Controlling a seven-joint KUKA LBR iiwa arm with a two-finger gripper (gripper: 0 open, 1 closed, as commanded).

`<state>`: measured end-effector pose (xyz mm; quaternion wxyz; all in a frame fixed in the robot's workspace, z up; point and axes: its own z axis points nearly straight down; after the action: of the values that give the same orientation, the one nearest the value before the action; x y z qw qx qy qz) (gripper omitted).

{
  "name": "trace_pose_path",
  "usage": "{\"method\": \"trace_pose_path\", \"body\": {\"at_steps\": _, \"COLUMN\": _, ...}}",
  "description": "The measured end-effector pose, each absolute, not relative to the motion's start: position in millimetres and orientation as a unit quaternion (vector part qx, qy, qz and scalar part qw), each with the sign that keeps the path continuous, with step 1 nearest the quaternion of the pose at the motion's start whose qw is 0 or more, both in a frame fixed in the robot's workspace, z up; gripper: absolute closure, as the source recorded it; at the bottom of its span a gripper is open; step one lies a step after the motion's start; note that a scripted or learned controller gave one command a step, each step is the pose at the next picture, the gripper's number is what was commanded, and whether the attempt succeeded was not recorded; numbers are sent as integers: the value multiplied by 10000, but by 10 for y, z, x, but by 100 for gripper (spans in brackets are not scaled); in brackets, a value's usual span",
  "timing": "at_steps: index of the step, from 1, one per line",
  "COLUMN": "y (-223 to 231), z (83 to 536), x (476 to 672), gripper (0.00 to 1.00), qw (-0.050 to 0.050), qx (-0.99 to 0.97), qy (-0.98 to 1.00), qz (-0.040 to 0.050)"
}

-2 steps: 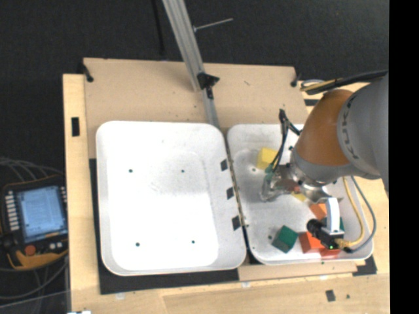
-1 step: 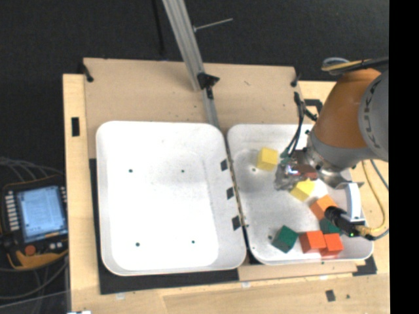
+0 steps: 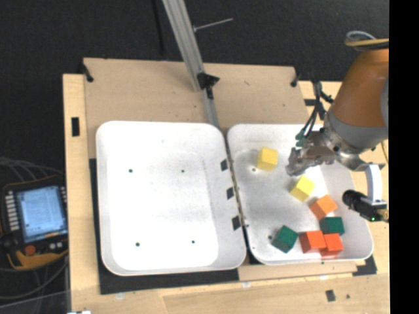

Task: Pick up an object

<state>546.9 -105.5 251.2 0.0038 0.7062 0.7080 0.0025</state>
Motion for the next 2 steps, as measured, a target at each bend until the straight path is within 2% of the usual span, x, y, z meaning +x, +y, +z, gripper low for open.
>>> {"method": "trace_pose_path", "body": {"at_steps": 1, "y": -1063, "z": 2641, "x": 5478, "gripper": 100, "qw": 11, "qx": 7060, "qy": 7083, "qz": 9}}
{"method": "trace_pose_path", "body": {"at_steps": 2, "y": -517, "z": 2700, "x": 5375, "gripper": 100, "qw": 1, "qx": 7045, "qy": 7097, "qz": 12}}
